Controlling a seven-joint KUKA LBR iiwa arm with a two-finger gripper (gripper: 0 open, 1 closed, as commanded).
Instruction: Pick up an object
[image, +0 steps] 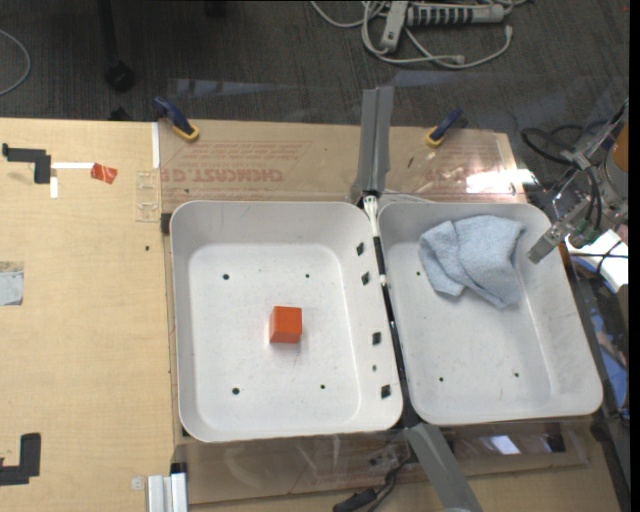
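Orange-red cube (286, 325) sits alone on the floor of the left bin (200, 400), slightly toward 7 o'clock of that bin's centre. Crumpled light-blue cloth (472, 258) lies in the right bin (560, 390), toward its 12 o'clock wall. Gripper (556, 238) is at the right bin's 2 o'clock rim, just beside the cloth's 3 o'clock edge. Jaw opening: cannot tell; nothing seen between them. Cube lies well apart from the jaws, toward their 8 o'clock.
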